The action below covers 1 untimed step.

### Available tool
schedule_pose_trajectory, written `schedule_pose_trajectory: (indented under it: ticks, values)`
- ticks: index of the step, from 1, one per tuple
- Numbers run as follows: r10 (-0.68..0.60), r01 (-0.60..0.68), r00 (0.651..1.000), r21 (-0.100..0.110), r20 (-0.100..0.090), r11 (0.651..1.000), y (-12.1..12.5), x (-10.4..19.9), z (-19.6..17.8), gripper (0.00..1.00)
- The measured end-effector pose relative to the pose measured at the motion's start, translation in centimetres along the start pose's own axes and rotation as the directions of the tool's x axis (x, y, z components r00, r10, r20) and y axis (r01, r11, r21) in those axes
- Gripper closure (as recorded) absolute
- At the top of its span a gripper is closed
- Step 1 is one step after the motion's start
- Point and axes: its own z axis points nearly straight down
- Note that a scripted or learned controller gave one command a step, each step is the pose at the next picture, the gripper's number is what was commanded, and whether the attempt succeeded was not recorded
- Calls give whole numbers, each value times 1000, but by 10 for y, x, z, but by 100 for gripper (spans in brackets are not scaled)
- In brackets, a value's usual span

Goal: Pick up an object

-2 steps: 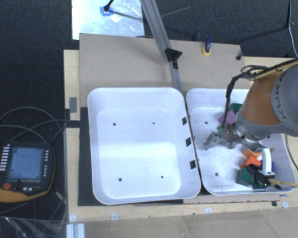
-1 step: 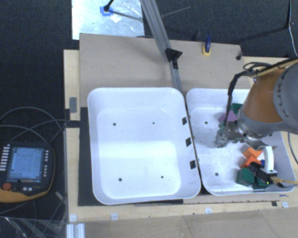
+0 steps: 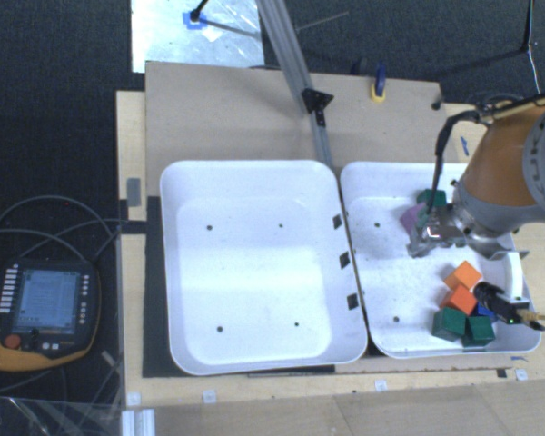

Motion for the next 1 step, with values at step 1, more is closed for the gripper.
schedule_pose_trajectory:
  ticks: [1]
  values:
    - [-2, 2, 1000, -3, 1, 1000, 2, 0, -65, 100]
